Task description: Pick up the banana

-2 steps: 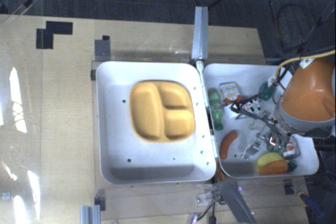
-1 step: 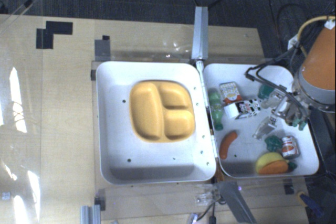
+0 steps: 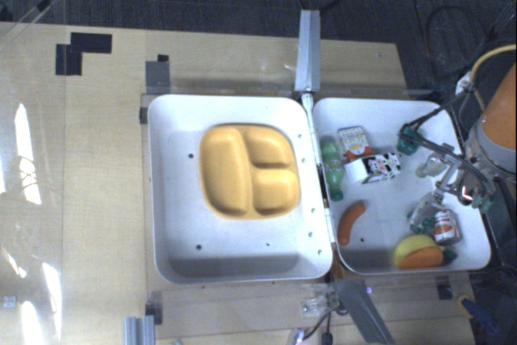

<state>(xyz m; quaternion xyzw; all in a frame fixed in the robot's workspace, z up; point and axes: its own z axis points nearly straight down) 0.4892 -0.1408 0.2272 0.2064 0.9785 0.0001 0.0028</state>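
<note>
The arm [image 3: 494, 121] reaches in from the right edge, its orange band showing above the wrist. The gripper [image 3: 440, 198] hangs low at the right side of its reach, pointing down and leftward; its metal frame and teal-tipped parts are visible.

The scene is evenly lit from above. Glare is seen on the clear sheet [image 3: 32, 174] at left, and the white bins [image 3: 174, 254] are nearly washed out. Soft shadows are cast inside the bin walls. Fine detail is slightly blurred throughout.
</note>
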